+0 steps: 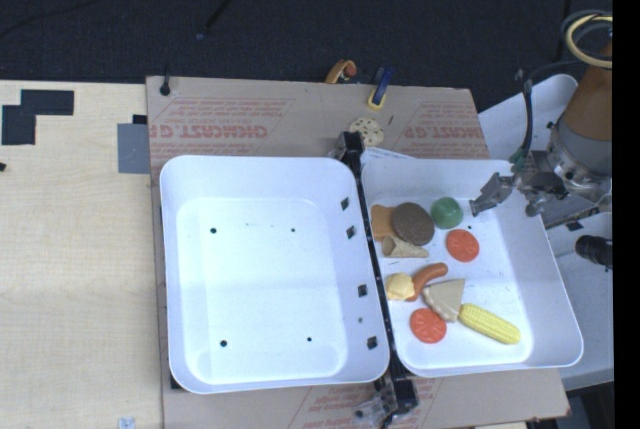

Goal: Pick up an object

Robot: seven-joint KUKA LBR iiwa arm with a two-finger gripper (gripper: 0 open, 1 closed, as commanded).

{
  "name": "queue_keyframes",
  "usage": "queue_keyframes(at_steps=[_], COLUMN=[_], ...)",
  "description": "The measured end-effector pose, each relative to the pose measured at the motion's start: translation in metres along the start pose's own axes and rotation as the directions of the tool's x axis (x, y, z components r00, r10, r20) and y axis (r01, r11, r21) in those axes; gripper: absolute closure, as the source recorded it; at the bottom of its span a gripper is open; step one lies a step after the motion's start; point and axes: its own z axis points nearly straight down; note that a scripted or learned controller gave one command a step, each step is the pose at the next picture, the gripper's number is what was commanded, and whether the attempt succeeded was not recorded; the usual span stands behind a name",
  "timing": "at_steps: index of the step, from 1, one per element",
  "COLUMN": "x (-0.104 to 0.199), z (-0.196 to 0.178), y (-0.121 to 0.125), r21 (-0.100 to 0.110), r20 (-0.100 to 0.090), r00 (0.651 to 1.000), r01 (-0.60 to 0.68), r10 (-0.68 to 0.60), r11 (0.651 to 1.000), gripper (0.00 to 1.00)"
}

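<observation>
While the gripper (492, 193) hangs over the bin (545, 262), grip state unclear, nothing is lifted; the green ball (446, 212) lies just beside it.

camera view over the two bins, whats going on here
A grey arm with an orange band reaches in from the right, its gripper hovering over the upper right part of the right bin. Nothing is between its jaws. Toy food lies in that bin: a brown disc, a green ball, two red slices, a sausage and a corn cob. The left bin sits alongside.
</observation>
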Motion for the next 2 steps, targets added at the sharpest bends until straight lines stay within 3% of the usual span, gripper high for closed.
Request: queue_keyframes(at_steps=[1, 2], x=[-0.005, -0.006], z=[0.121, 0.105], y=[-0.002, -0.001], r21=[0.005, 0.002], r20=[-0.001, -0.001], r00=[1.0, 1.0], r01=[0.0, 0.0], r10=[0.0, 0.0], r11=[1.0, 1.0], gripper=[0.0, 1.0])
